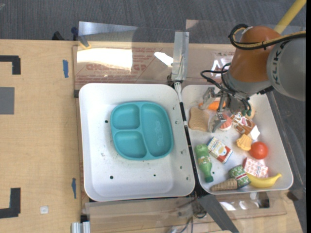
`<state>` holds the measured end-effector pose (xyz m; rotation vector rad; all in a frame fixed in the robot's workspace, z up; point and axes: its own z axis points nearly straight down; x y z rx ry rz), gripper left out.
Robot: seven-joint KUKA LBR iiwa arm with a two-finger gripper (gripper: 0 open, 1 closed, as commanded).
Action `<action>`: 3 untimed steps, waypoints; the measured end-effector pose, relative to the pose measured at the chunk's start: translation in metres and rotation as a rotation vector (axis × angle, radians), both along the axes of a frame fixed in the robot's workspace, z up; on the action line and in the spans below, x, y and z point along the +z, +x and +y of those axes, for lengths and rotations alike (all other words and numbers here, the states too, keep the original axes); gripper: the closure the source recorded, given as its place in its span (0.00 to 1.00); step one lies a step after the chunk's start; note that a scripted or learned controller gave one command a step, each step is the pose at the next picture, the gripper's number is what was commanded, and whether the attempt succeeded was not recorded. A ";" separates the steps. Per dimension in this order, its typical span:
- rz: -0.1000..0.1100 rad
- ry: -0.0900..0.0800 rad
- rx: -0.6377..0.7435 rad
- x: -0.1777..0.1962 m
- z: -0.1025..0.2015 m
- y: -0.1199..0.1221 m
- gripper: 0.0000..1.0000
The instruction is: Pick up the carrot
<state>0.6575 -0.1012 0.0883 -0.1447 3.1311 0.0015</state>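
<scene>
In the right bin [279, 140], the carrot [213, 105] shows as a small orange piece near the back left, partly hidden under the gripper's metal parts. My gripper [221, 119] hangs low over that spot, below the orange band of the wrist [252, 52], and its tip is just in front of and right of the carrot. A reddish-orange item [225, 124] lies right at the tip. Whether anything is held is unclear from this angle.
A bread slice [198, 119] lies left of the gripper. In front lie a carton [220, 151], green bottle [204, 164], cheese wedge [244, 142], tomato [259, 150], banana [265, 180] and cone [225, 185]. The left bin [92, 144] holds a teal divided plate [142, 130].
</scene>
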 end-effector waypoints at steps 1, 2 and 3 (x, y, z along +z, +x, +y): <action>-0.018 -0.006 -0.003 0.016 -0.004 0.004 1.00; -0.009 -0.002 0.349 0.101 0.088 0.012 1.00; -0.004 -0.003 0.154 0.099 0.027 0.011 1.00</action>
